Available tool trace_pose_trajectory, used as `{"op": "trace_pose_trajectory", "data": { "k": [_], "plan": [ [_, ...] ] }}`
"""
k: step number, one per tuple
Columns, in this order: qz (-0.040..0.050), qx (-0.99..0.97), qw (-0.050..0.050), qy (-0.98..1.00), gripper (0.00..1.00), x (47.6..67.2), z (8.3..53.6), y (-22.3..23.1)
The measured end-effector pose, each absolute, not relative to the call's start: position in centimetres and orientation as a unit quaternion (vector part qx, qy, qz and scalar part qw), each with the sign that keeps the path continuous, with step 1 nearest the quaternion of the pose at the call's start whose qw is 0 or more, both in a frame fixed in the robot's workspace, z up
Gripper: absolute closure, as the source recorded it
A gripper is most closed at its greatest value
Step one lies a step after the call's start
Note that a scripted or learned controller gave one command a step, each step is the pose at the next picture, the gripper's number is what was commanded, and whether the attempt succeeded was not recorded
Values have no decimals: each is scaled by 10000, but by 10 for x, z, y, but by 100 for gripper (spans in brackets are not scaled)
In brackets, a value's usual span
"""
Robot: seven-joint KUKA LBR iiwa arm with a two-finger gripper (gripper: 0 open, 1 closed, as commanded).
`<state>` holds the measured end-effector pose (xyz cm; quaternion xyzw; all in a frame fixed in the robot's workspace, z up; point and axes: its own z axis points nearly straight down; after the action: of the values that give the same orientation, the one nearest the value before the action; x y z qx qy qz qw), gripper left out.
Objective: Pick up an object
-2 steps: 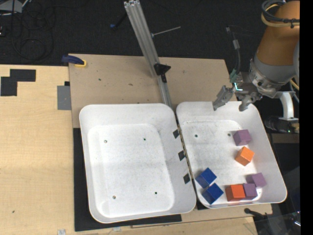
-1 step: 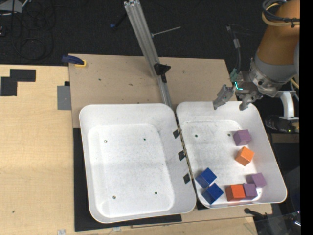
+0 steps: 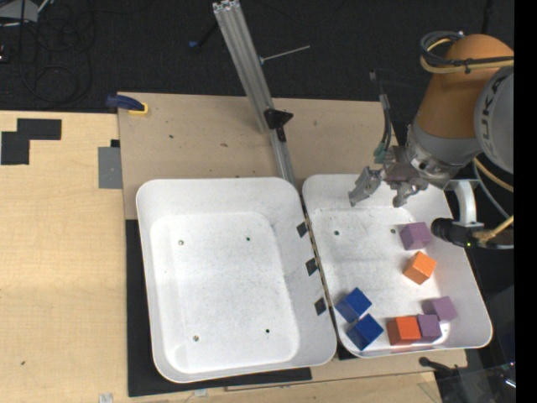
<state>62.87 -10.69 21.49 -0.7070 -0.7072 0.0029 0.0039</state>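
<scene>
Nothing is picked up yet: the gripper (image 3: 384,191) hangs with its fingers spread and bare over the right bin (image 3: 357,193), and the nearest block, a purple one (image 3: 414,235), lies just beyond them.

Single fixed camera above the bench (image 3: 210,141), looking down at a slant; both bins framed, seemingly mid-distance
</scene>
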Motion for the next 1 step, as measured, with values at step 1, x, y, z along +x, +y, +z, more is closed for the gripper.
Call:
{"op": "trace_pose_trajectory", "data": {
  "k": [1],
  "plan": [
    [31, -7074, 43, -7068, 0, 619, 154, -104]
  ]
}}
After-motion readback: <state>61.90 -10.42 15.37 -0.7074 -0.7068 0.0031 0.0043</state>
